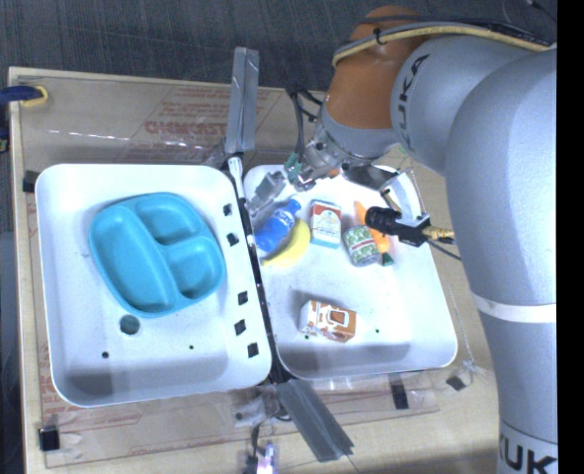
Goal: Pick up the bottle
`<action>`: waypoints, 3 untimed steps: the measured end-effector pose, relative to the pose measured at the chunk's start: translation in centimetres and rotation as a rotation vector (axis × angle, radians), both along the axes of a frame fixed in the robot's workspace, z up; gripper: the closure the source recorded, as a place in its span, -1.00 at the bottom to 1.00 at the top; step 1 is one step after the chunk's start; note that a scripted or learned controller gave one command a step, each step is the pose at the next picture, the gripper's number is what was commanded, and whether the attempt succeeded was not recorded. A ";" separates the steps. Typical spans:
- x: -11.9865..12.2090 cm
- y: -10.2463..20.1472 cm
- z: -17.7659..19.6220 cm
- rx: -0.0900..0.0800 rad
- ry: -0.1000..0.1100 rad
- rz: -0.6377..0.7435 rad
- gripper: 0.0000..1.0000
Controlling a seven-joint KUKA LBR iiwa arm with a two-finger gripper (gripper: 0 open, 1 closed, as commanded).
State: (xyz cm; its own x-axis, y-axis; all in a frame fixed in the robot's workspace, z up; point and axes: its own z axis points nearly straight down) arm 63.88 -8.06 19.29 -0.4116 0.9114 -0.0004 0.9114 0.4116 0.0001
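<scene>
1. The gripper (264,194) hung at the right bin's (425,339) top-left corner, just above the blue bottle (275,227); its spread and hold I couldn't tell.
2. I counted one bottle, one yellow item (293,247) under it, three small packets, and one blue tray (158,252) in the left bin (64,363).

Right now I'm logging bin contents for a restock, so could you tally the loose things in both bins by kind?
Divided blue tray: 1
Blue bottle: 1
Yellow item under the bottle: 1
Small printed cartons: 2
Green-labelled packet: 1
Total: 6
</scene>
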 end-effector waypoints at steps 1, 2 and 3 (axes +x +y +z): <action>-0.3 -0.2 -5.1 0.012 -0.013 0.051 -1.00; -0.5 -1.0 -6.4 0.026 -0.029 0.053 -1.00; -0.5 -1.2 -6.6 0.031 -0.024 0.013 -1.00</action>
